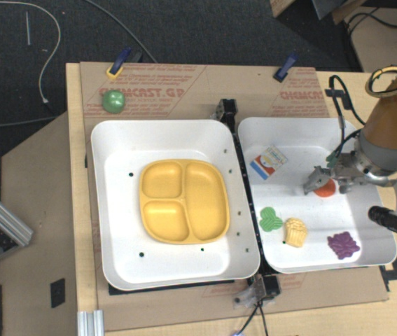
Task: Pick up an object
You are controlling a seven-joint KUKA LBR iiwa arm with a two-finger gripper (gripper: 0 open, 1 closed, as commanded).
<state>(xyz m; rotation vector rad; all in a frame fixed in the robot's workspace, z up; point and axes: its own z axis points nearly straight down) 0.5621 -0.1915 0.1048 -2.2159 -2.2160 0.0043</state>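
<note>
Resting on the bare cardboard of the table [184,82] near its far-left corner, a small green ball [114,101] lies outside both bins. To its right and nearer the camera, the left bin [107,187] holds a yellow divided plate [184,201] with three compartments, lying flat at its middle. The right bin [254,135] holds a small white card with red and blue print [268,162] toward its far-left part, a green toy [270,220] near its left wall, a pale yellow corn-like toy [295,232] just beside it, and a purple grape-like toy [343,244] toward the near-right corner. Between the card and the grapes, the jaws [323,182] sit low over a small red-orange object [325,189], which lies right at their tips; whether they are clenched on it or released cannot be told. The grey arm with its orange band [388,121] reaches in from the right.
</note>
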